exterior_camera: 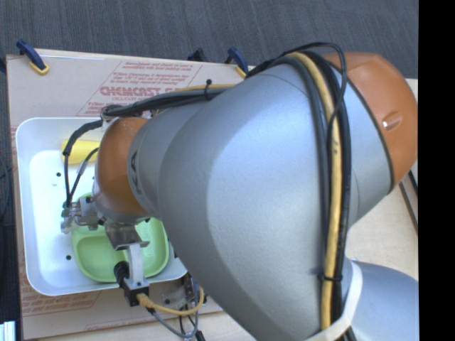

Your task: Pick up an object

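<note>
Down in the left white bin [35, 190], the gripper [106, 222] is lowered over a light green dish [153, 251] that lies in the near part of this bin. The wrist hardware and the orange band [117, 169] above it cover the working end, so I cannot tell if the gripper is open, closed, or gripping something. The green dish rests on the bin floor, partly under the wrist, and it looks like the nearest candidate for the pick. A yellow object [84, 149] lies further back in the same bin, just beside the orange band, and most of it is hidden.

Further out, the big grey arm [256, 204] with its black and yellow cables [330, 190] covers the middle and right of the view. Behind the bin, a cardboard sheet [142, 84] with red printing lies on the bench, held by blue clamps [32, 55].

In my judgement, the task is at the reaching or grasping step. Nothing is visibly lifted yet; closing on an object and raising it are still to do.
</note>
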You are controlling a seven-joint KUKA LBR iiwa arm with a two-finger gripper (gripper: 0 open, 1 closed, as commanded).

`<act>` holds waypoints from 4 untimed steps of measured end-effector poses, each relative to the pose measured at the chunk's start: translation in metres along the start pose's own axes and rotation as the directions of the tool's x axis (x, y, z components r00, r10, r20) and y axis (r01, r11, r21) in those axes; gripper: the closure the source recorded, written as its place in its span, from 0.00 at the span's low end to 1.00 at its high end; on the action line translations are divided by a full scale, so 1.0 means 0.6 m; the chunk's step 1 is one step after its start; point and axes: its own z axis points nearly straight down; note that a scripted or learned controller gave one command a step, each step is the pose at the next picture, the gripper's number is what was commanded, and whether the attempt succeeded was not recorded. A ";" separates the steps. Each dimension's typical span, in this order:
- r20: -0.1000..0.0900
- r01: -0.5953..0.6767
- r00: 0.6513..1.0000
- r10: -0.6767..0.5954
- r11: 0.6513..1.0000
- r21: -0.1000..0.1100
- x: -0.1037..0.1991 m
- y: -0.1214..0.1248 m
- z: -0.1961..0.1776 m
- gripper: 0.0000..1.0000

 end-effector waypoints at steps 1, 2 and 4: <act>0.000 0.000 1.000 0.000 1.000 0.000 -0.001 0.000 0.000 0.00; 0.000 -0.001 1.000 0.001 1.000 0.000 -0.001 0.000 0.000 0.00; -0.001 0.000 1.000 0.000 1.000 0.001 -0.003 0.000 0.000 0.00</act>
